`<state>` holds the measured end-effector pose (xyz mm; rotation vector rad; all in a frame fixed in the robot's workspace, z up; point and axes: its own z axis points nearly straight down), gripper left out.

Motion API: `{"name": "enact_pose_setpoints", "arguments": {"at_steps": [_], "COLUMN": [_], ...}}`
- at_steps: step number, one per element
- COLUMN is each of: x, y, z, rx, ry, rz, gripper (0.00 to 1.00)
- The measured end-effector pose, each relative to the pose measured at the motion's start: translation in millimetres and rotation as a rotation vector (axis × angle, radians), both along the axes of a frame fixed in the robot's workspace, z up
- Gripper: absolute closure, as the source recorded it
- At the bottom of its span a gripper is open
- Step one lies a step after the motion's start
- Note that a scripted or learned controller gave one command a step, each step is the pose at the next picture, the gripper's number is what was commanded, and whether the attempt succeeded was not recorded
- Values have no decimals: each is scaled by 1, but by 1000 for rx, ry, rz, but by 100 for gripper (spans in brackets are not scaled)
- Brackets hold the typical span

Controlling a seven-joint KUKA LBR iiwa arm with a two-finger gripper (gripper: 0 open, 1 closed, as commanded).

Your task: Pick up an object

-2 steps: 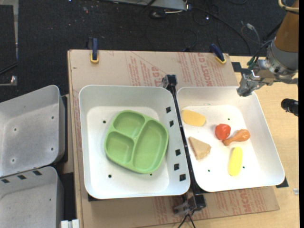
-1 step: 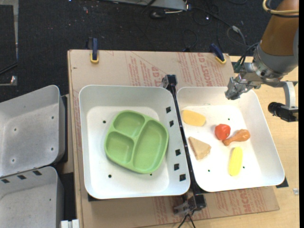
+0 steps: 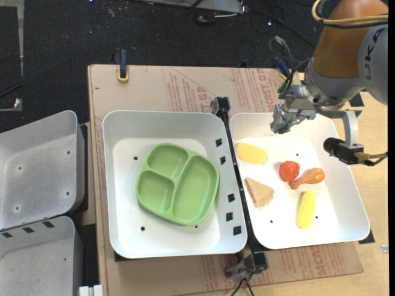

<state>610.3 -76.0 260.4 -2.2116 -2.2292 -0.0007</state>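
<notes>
Five toy foods lie below the pincer in the right bin.

In the right bin in front of me lie five small food pieces, all resting flat on its white floor. A pale yellow, rounded piece lies near the bin's left wall, toward the far side. Just below it sits a tan wedge, its point aimed at that same wall. Near the middle is a red tomato-like piece, and touching its right side is an orange drumstick-shaped piece, lying slantwise with its thick end to the right. Nearer the front rim lies a yellow corn cob, lengthwise from front to back, apart from the others.
</notes>
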Motion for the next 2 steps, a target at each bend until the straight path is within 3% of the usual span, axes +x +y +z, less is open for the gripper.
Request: {"name": "enact_pose_setpoints", "arguments": {"at_steps": [1,2], "x": [-6,-29], "y": [48,105], "z": [-15,-21], "rx": [-1,0], "ry": [1,2], "rz": [-2,0], "gripper": [100,100]}}
